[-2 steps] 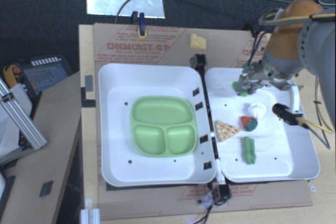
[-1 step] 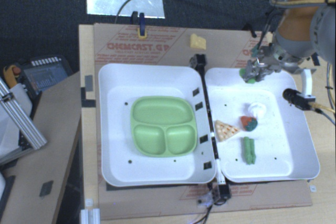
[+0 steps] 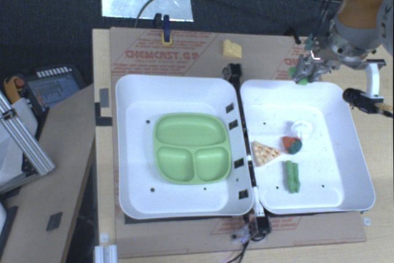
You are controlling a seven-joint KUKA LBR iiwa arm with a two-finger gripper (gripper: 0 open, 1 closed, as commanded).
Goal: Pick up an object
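Bench (image 3: 184, 49), two white bins (image 3: 138, 95), yellow block (image 3: 232, 48)

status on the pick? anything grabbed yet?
Done: the gripper is up above the right bin's far rim, with something small and green at its tip. In hand: possibly that green piece, but it's too small to tell whether it's actually gripped. Left: confirm the grasp; the pizza slice, green stick, red-blue piece and white piece lie in the right bin.
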